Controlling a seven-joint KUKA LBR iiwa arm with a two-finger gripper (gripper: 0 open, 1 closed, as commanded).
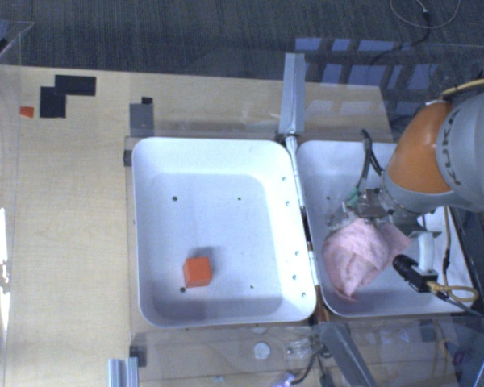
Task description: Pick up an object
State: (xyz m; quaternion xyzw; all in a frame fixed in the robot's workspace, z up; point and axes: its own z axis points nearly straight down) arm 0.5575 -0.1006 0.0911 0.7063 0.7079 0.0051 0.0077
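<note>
A small orange block [198,272] lies on the floor of the left bin [157,216], toward its front. A crumpled pink cloth [355,256] lies in the right bin [323,172], near the front. The arm's grey and orange wrist hangs over the right bin, and the gripper [369,210] reaches down at the cloth's upper edge. The wrist and cloth cover the fingers.
A grey metal post [294,95] stands behind the seam between the two bins. Black markers [63,93] and a small orange tag [27,112] sit on the wooden bench at far left. Cables [444,285] trail by the arm at right.
</note>
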